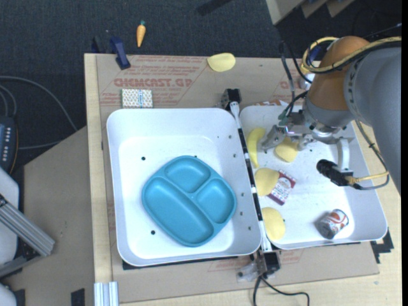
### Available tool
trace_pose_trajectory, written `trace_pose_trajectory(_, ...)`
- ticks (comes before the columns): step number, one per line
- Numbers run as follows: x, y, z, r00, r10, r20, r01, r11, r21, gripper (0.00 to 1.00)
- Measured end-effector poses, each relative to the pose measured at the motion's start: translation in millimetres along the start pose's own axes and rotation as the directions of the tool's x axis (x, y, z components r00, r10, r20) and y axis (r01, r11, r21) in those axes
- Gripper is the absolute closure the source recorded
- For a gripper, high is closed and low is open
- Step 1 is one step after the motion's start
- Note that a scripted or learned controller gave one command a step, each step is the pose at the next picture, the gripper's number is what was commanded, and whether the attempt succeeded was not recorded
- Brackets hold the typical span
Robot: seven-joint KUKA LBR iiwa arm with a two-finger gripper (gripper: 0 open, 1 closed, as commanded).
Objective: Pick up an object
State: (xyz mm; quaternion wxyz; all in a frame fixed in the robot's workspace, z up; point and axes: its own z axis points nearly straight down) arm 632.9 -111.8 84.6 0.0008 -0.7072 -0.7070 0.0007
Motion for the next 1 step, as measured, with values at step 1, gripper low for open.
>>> trace_pose_trajectory(1, 0.5, 0.8, -10.6, 1.000, 0.000, 0.000, 0.000, 1.000, -0.003, 1.00)
